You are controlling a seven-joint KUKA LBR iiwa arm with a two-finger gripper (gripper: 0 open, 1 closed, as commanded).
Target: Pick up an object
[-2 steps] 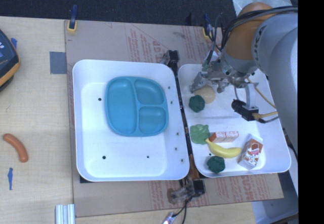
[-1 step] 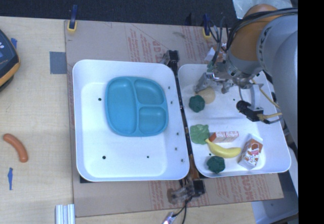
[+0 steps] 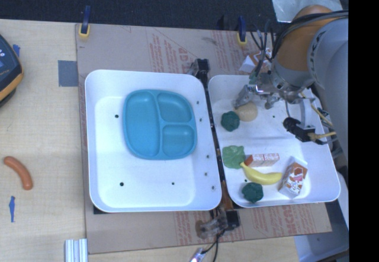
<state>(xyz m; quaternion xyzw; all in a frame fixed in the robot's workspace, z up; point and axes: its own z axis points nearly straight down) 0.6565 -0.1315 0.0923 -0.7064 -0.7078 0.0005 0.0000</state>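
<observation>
Bench [image 3: 41, 136]: light wood top. Directly on it: brown cardboard sheet [image 3: 172, 47] w/ 2 white bins side by side, left bin [image 3: 98, 136] & right bin [image 3: 323, 187]; sausage [image 3: 19, 172] near left edge; grey tape patch [image 3: 67, 73]; yellow-black device [image 3: 9, 74] at far left.

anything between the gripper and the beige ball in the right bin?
Nothing visible. The gripper sits at the far end of the right bin, right beside the beige ball. A dark green piece lies against the ball's left side, away from the gripper, so it doesn't block the approach.
</observation>
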